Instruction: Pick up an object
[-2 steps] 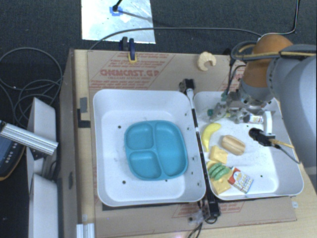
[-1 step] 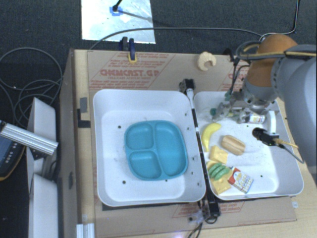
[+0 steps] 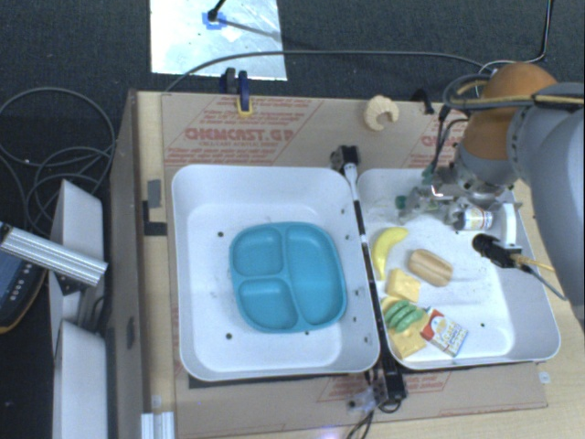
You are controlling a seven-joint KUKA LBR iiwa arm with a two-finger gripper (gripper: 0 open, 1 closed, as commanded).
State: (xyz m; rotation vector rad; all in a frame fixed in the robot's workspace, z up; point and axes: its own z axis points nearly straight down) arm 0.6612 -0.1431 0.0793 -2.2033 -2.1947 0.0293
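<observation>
The hand hangs low over the far left corner of the right bin, on the grey arm that reaches in over the bin's right edge. It is too small and blurred to tell whether it is open or closed, and nothing can be seen in its hold.

The things to pick lie in the left half of that bin, nearer the front than the hand. A banana lies close to the left wall, the nearest piece to the hand but apart from it. Just to its right is a bread roll. A yellow block sits just in front of the banana, a green piece follows it, and a red and white carton lies toward the front edge. These last three crowd close together.

The left bin carries a blue divided plate at its middle. On the table's far edge rest a beige lump and a blue and yellow clamp.
</observation>
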